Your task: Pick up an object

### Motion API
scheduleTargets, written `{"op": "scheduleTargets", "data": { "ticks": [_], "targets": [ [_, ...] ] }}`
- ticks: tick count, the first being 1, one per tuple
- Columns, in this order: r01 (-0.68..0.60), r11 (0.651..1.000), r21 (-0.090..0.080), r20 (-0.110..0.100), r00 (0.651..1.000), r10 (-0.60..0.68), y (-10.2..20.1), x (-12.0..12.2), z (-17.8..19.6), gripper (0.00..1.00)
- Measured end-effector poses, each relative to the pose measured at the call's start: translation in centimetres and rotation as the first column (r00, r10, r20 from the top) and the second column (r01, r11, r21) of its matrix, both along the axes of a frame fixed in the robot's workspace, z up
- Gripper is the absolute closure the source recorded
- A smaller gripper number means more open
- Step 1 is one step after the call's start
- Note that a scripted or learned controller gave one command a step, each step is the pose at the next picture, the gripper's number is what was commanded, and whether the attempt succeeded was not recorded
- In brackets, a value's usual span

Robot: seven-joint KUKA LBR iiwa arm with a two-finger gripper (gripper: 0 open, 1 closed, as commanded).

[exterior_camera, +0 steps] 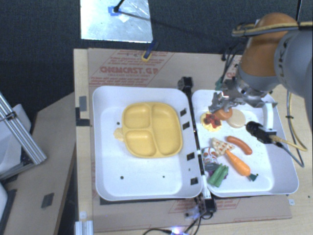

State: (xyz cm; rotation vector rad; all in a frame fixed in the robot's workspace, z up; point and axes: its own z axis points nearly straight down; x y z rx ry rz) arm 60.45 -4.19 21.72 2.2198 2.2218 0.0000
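**Approach over the right bin, no grasp confirmed**

My gripper (220, 102) is low over the far-left part of the right bin (286, 180), at a cluster of play food. Whether it is open or closed I cannot tell from this angle; the wrist blocks the view.

Just below the gripper: a small orange-brown piece (224, 114) with a red and yellow item (211, 121) touching it on the left, and a pale round disc (236, 118) just beside on the right. Nearer the camera lie a sausage (238, 144), a carrot (237, 163) and a green vegetable (218, 174). The left bin (105, 180) holds a yellow divided plate (146, 129).

Judgement: I am at the descend-and-close step on the orange-brown piece. The neighbours sit tight against it, so the next move calls for closing on that piece alone, then a straight lift to check the hold.
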Motion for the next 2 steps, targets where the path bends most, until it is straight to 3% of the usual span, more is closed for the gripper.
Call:
{"op": "scheduleTargets", "data": {
  "ticks": [1, 2],
  "targets": [
    [-0.004, 1.0, 0.001, 0.002, 1.0, 0.004, 0.4, 0.3, 1.7, 1.0],
    [-0.005, 1.0, 0.001, 0.001, 1.0, 0.005, 1.7, 0.6, 0.7, 1.0]
  ]
}}
